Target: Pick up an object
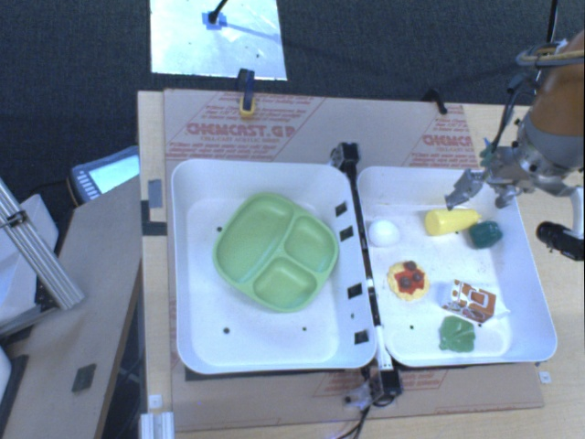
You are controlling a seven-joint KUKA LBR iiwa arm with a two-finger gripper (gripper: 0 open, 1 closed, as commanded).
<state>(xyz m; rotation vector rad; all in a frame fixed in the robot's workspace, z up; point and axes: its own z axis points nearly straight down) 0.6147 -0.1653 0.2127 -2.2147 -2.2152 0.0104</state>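
Camera view: the gripper (485, 187) hangs over the far part of the right bin (539, 332), its two fingers (462, 189) spread apart with nothing between them. The nearest thing to grasp is the yellow piece (451, 220), which lies just below the jaws toward the bin's near side, close under the left fingertip but apart from it. Its long axis runs roughly across the bin, left to right, slightly tilted, so the jaws look set more or less along that axis, not across it; a turn of the wrist would probably be needed to close over its narrow width. The dark green piece (485, 235) sits just beside the yellow piece's right end, below the right fingertip, and may crowd a closing finger. Farther from the jaws, toward the near side, lie the white ball (383, 232), the red-and-yellow toy (409, 280), the packet (471, 301) and the light green piece (457, 335).

The arm (556, 108) comes in from the right, orange band above the wrist, gripper pointing down and leaning leftward.
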